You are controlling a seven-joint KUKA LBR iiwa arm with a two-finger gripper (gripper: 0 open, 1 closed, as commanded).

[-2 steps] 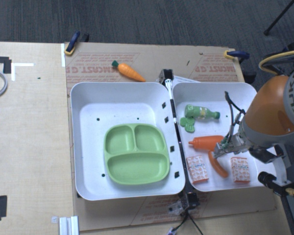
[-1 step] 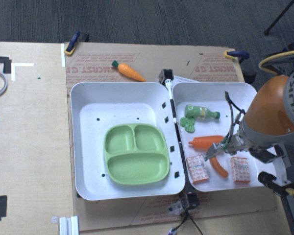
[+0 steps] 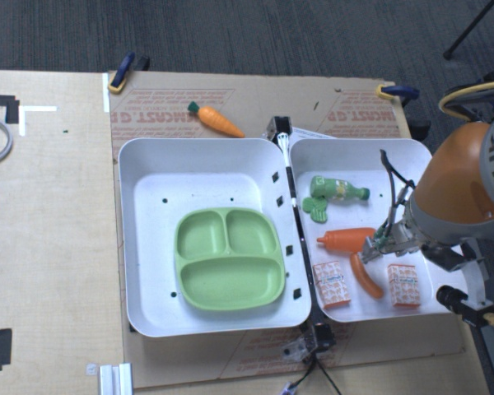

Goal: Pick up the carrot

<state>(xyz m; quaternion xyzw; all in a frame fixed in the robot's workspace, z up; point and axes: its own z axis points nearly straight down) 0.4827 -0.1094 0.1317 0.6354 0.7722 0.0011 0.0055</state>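
Camera view: my tool (image 3: 384,243), jaw state unclear, hangs in the right bin; I must reach the orange plastic carrot (image 3: 216,120) near the table's far edge.

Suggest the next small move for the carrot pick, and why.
Probably lift out of the right bin and travel toward the carrot. It lies on the cardboard behind the left bin, while the gripper hangs low over the ketchup bottle.
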